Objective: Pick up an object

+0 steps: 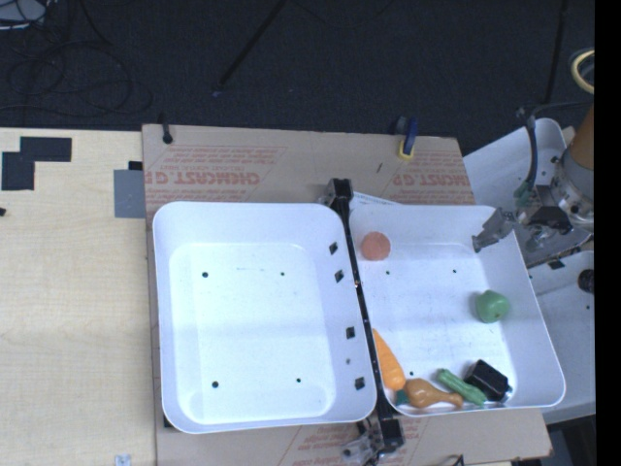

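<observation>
The right bin [549, 349] holds several small objects. A salmon-pink ball [375, 247] lies near its far left corner and a green round piece [492, 306] rests by its right wall. Along the near edge lie an orange carrot shape [388, 360], a yellow-orange piece [427, 393], a green stick-like piece [461, 386] and a black block [488, 379]. My gripper [508, 247] hangs over the bin's far right corner, above and right of the green piece. It looks open, with nothing between its fingers.
The left bin [158, 260] sits beside the right one, joined by a black divider strip [354, 289]. Both rest on a cardboard sheet [252, 163]. A blue clamp [408, 139] stands at the sheet's far edge.
</observation>
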You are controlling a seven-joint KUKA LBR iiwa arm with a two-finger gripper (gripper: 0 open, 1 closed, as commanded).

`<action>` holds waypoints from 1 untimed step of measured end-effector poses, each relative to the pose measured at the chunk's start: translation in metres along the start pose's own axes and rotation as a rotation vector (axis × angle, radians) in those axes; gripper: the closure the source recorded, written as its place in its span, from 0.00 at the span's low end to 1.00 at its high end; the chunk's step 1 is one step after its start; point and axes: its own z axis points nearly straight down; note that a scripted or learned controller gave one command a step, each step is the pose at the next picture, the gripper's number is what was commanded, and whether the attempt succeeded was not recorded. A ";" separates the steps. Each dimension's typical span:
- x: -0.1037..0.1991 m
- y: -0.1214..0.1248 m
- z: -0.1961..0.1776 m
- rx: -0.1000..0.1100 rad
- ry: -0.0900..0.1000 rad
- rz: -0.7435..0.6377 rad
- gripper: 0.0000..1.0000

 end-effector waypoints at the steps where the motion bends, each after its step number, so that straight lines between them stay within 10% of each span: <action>1: 0.105 0.018 0.098 0.007 0.005 -0.007 0.00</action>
